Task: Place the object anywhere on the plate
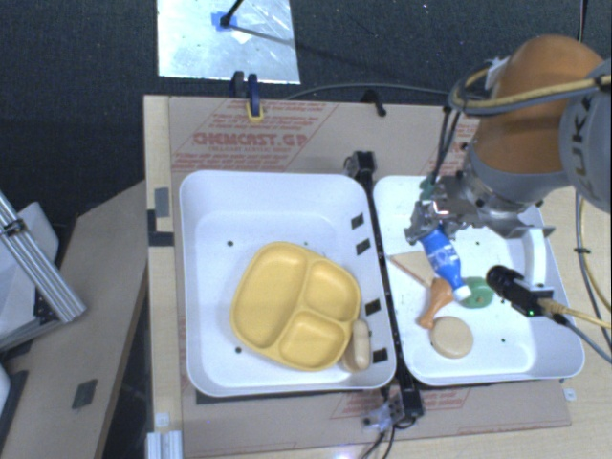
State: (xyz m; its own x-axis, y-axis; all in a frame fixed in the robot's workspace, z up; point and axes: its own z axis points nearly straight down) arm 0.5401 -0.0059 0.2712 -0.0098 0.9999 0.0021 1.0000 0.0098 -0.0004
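Observation:
The yellow divided plate (296, 304) lies in the left bin (210, 256). A small beige potato-like piece (359, 344) rests against the plate's lower right edge. My gripper (432, 226) is low over the right bin (555, 352), near its upper left. It is shut on the upper end of a blue bottle (443, 259), which slants down to the right, its white cap near a green piece (476, 296).
The right bin also holds a tan wedge (409, 266), an orange carrot-like piece (435, 302), a round tan disc (451, 337) and a white curved piece (534, 254). A black cabled part (512, 290) hangs off the arm. A black divider (378, 285) separates the bins.

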